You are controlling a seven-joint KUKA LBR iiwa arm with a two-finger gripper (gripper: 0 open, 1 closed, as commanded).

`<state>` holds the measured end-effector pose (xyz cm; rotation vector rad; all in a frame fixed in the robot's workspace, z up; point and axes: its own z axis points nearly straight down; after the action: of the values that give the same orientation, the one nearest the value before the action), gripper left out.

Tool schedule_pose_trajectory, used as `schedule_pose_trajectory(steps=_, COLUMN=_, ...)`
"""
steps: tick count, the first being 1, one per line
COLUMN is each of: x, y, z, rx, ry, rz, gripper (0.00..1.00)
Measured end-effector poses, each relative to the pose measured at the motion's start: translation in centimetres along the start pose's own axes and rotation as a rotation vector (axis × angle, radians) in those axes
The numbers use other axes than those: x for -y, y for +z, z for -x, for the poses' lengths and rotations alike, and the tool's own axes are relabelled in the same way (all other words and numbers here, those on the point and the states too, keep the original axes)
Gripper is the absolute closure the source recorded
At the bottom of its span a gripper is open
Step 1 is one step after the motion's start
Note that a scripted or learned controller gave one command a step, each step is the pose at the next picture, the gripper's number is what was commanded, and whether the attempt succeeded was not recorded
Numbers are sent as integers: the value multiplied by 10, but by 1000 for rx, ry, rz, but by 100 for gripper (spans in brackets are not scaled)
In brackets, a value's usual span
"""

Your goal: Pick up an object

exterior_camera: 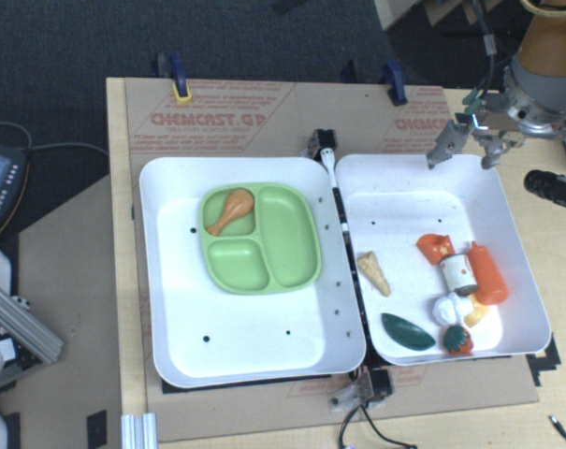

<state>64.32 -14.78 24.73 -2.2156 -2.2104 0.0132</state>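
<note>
My gripper (465, 154) hangs above the far rim of the right bin (404, 195), open, with nothing between its fingers. Below it in that bin lie a beige wedge (374, 273), a dark green leaf-shaped piece (407, 331), an orange-red piece (434, 247), an orange carrot (488, 273), a small can (457, 271), a white and yellow item (451, 309) and a small red strawberry (457, 340). In the left bin (175, 279) a green divided plate (262, 238) holds a brown drumstick (229, 210).
Both bins rest on a cardboard-covered bench (123, 176) held by blue clamps (179, 75) at the far edge. A black clip (323, 142) sits where the bins meet at the back. The near-left floor of the left bin is bare.
</note>
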Motion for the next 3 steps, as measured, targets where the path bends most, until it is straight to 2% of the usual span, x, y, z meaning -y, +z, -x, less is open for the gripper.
schedule_pose_trajectory(steps=1, x=-2, y=-8, z=0, rx=2, ry=-3, rz=14, gripper=0)
schedule_pose_trajectory(steps=3, x=-6, y=119, z=0, rx=1, ry=-3, rz=7, gripper=0)
